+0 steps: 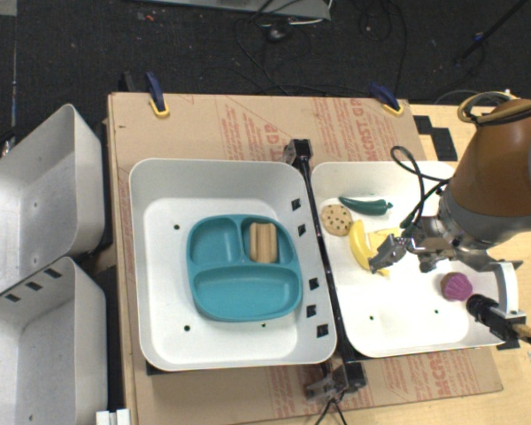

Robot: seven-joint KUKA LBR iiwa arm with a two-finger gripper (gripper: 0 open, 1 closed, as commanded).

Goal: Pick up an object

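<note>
In the right bin (398, 330) lie a yellow banana (363, 243), a round tan cookie (336, 219), a dark green pepper (366, 204) and a purple piece (456, 286). My gripper (387, 256) hangs low over the bin, its dark fingers right at the banana's right side. The banana rests on the bin floor and is not lifted. The left bin (159, 202) holds a teal divided tray (203, 277) with a tan cylinder (264, 242) in its upper right compartment.
The arm's grey body and orange band (504, 162) cover the right bin's far right part. A black divider (317, 246) runs between the bins. Spare white bins (35, 237) stand off the bench at the left. Cables trail on the dark floor behind.
</note>
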